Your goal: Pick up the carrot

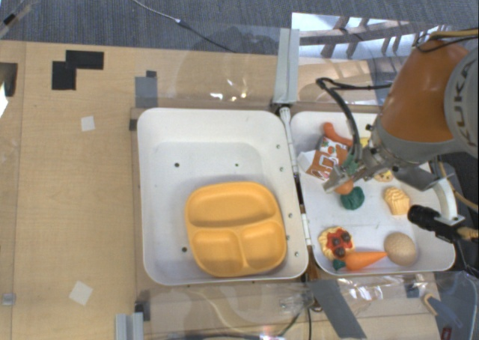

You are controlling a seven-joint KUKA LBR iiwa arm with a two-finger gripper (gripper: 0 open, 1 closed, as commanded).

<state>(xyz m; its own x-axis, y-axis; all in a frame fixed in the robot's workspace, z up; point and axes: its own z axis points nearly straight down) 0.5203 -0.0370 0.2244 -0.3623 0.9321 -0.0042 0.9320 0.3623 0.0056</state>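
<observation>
The carrot, orange with a green top at its left end, lies along the front wall of the right bin. It sits between a small pizza-like toy and a beige egg-shaped toy. My gripper hangs low over the middle of the right bin, well behind the carrot. It is just above a green lump and beside an orange-and-white box. Nothing of the carrot is touched by it.
A yellow divided plate lies in the left bin. The right bin also holds a yellow toy and an orange piece at the back. A black cable loops over that bin's back, and the arm's body covers its right rear.
</observation>
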